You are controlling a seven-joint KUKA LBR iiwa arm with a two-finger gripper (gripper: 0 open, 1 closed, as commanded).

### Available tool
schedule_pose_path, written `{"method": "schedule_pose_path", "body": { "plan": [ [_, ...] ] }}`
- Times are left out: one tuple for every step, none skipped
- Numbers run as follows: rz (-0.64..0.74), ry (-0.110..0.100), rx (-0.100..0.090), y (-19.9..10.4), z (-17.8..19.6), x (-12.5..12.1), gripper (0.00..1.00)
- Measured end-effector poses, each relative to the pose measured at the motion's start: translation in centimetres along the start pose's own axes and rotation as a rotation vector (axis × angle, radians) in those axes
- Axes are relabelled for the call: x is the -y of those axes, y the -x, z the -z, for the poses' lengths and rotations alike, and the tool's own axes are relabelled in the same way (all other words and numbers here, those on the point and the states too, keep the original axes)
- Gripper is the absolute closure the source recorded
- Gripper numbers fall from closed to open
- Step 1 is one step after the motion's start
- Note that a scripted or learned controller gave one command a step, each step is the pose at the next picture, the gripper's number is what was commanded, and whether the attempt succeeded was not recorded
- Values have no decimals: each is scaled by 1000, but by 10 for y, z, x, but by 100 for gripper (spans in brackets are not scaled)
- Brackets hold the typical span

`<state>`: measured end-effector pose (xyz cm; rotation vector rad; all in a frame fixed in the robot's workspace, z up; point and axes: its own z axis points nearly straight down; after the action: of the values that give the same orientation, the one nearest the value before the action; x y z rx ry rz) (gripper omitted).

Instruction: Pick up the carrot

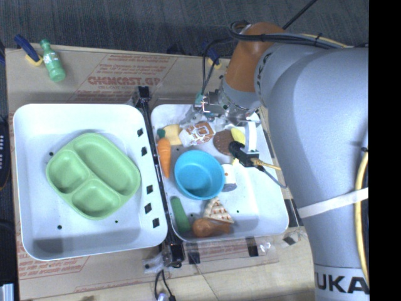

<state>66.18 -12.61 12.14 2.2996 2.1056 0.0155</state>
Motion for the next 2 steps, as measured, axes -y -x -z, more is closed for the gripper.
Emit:
{"method": "schedule_pose_path", "body": {
  "plan": [
    [20, 16, 19, -18, -5, 11, 0],
    [619, -22, -12, -108, 75, 27, 0]
  ]
}}
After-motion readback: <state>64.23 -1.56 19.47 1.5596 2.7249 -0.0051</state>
